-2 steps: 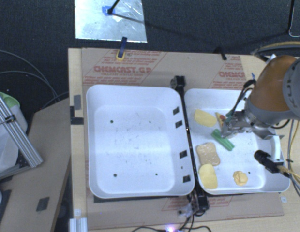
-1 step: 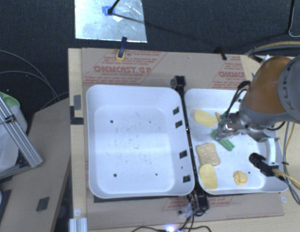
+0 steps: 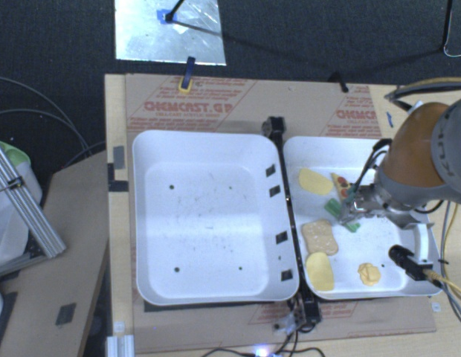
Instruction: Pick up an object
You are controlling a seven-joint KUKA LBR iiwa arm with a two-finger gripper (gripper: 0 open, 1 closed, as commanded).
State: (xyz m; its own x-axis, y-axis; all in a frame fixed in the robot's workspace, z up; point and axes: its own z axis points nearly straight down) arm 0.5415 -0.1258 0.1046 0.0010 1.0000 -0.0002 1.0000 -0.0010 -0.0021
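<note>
The arm reaches in from the right over the right bin (image 3: 364,149). Its gripper (image 3: 354,203) hangs low, right at a small green object (image 3: 336,208) near the bin's middle. A small red and yellow piece (image 3: 340,180) lies just above the gripper. To the left sits a pale yellow oval (image 3: 315,181). Below it lie a tan cracker-like slab (image 3: 320,236) and a yellow oval (image 3: 320,271) near the front wall. A small yellow lump (image 3: 369,274) rests at the front right. The wrist hides the fingertips.
The left bin (image 3: 208,143) stands beside the right one, with a black divider (image 3: 288,214) between them. Both sit on a cardboard sheet (image 3: 238,99). A black part of the arm (image 3: 409,262) hangs over the right bin's front right corner.
</note>
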